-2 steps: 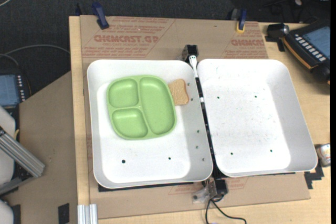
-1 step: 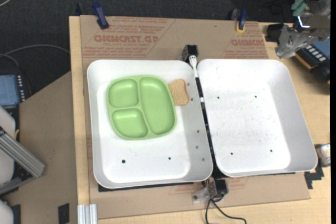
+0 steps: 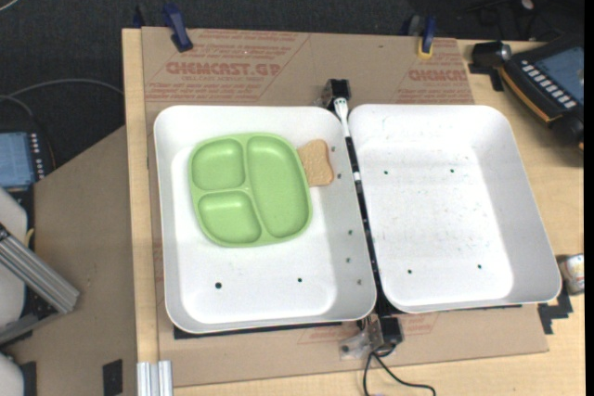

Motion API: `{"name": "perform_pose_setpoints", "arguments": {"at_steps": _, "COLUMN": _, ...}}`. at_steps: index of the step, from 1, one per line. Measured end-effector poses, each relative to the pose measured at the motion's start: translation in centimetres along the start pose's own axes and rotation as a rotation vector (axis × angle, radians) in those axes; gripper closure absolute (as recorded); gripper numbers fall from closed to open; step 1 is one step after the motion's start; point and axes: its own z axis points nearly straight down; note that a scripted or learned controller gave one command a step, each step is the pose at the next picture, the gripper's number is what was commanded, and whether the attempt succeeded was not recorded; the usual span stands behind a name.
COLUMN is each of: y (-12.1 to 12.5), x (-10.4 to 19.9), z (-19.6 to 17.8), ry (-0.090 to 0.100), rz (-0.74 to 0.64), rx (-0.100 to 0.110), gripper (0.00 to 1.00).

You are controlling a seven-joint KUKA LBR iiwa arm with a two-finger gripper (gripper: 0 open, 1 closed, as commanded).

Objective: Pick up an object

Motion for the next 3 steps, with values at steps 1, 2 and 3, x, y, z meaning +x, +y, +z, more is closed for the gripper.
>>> {"name": "perform_pose_setpoints", "arguments": {"at_steps": 1, "y": -3.0, "x": 3.1, "z": 9.8, "ry": 0.01, "rz": -0.009, "rx": 0.017, "gripper": 1.0}}
{"name": "perform_pose_setpoints", "arguments": {"at_steps": 2, "y": -5.4, "x": 6.7, "z": 14.9, "ry": 0.01, "rz": -0.012, "rx": 0.014, "gripper": 1.0}}
{"name": "perform_pose_setpoints", "arguments": {"at_steps": 3, "y": -2.0, "x": 4.6, "z": 3.6, "ry": 0.001, "rz": -0.011, "rx": -0.009, "gripper": 1.0}}
